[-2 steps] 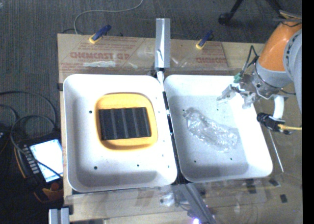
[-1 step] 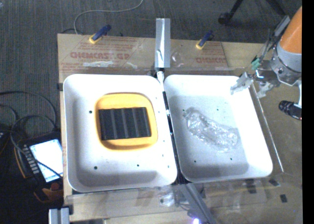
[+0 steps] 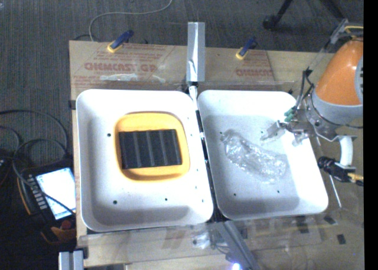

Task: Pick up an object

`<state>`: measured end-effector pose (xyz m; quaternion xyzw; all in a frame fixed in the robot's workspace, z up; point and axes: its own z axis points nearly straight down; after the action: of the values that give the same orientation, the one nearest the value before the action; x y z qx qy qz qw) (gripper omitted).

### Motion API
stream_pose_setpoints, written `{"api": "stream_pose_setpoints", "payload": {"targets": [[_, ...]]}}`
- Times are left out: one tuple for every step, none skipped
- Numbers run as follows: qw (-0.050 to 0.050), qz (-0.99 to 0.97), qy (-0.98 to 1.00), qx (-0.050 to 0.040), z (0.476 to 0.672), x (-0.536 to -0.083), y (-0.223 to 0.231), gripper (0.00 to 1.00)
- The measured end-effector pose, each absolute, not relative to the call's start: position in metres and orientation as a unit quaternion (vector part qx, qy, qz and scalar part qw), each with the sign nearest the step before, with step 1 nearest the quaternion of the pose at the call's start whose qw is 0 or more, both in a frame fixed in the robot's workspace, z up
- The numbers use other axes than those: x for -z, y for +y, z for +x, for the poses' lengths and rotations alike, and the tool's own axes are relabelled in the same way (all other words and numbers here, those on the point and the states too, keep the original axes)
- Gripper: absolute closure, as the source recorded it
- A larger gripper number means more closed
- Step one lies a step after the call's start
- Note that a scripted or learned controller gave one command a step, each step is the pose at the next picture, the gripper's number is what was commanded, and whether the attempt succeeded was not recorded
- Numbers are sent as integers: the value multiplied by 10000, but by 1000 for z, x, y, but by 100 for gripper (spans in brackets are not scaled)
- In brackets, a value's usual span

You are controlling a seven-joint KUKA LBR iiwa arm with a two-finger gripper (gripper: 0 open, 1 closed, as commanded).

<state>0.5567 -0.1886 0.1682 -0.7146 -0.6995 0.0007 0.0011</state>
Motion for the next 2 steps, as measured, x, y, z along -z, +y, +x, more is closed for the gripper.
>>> {"api": "stream_pose_setpoints", "payload": {"targets": [[-61, -6736, -7390, 36, 534, -92, -196, 0], [-115, -6740, -7386, 65, 538, -106, -197, 100]]}}
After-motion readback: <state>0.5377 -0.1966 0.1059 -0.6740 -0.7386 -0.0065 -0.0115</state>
